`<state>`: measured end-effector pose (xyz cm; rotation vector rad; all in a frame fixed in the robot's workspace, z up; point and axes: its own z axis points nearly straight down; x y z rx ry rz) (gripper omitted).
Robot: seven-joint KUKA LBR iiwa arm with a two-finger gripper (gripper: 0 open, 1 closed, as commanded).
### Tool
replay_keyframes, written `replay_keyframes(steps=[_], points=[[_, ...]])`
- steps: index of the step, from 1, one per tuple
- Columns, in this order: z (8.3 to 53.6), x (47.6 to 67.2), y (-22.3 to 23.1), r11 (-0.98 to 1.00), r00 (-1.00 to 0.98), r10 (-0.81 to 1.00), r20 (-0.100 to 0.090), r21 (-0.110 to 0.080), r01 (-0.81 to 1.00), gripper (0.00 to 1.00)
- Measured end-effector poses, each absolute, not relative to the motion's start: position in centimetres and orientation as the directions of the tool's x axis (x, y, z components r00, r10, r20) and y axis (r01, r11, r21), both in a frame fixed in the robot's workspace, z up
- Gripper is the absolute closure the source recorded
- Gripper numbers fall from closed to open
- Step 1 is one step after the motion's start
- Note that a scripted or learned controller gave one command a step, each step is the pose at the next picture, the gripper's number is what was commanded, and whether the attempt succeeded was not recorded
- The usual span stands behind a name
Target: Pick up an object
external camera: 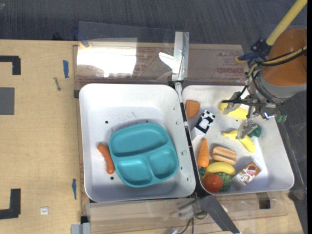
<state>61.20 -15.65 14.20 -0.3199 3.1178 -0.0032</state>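
The right bin (282, 155) holds several toy foods. My gripper (247, 129) hangs low over its far right part, just above a yellow piece (248, 143) and next to a small green item (256, 129). Another yellow piece (237, 113) lies just behind it. Nearer the front lie a hot dog (224, 154), a banana (220, 168), a tomato (212, 182), a carrot (203, 152) and a small carton (247, 174). An orange wedge (193, 107) and a black-and-white block (206, 121) lie by the bin's left wall.
The left bin (97, 106) holds a teal divided plate (143, 153) and an orange sausage (106, 158) beside it. A clear upright panel (126, 57) stands behind the bins. The arm's orange band (287, 57) looms over the right bin's far corner.
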Motion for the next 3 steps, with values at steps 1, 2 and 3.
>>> replay_keyframes(steps=[1,2,3], points=[[8.9,56.0,-19.2,0.989,-0.989,-0.151,-0.012,-0.003,-0.151,0.0],[8.9,63.4,-12.0,0.994,-0.994,-0.113,-0.014,0.001,-0.113,0.0],[10.4,63.8,-12.3,0.994,-0.994,-0.11,-0.03,-0.004,-0.11,1.0]])
